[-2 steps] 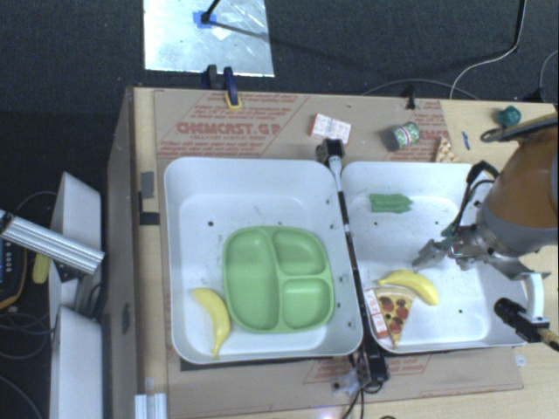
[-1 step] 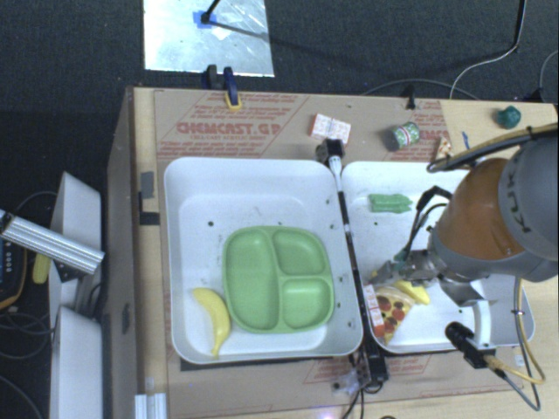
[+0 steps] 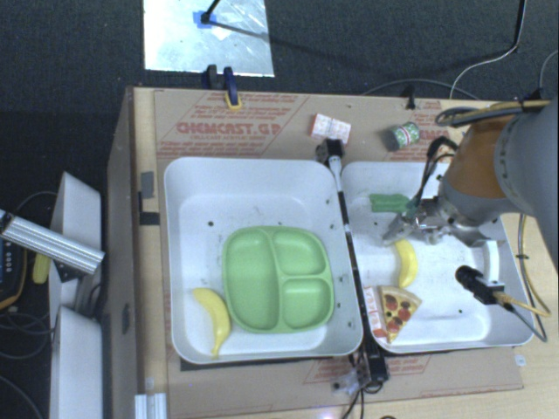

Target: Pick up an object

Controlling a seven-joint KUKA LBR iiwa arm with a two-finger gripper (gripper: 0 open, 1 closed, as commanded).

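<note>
Banana lies just below the claw, ungrasped.

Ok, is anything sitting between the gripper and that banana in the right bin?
Nothing visible. The gripper hangs just above the upper end of the banana in the right bin; the green block and pizza slice lie off to the sides.

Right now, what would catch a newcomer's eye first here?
The big green divided plate in the left bin, with a banana at its lower-left edge. In the right bin, the arm's claw hovers just above a second banana, near a pizza slice toy.
</note>
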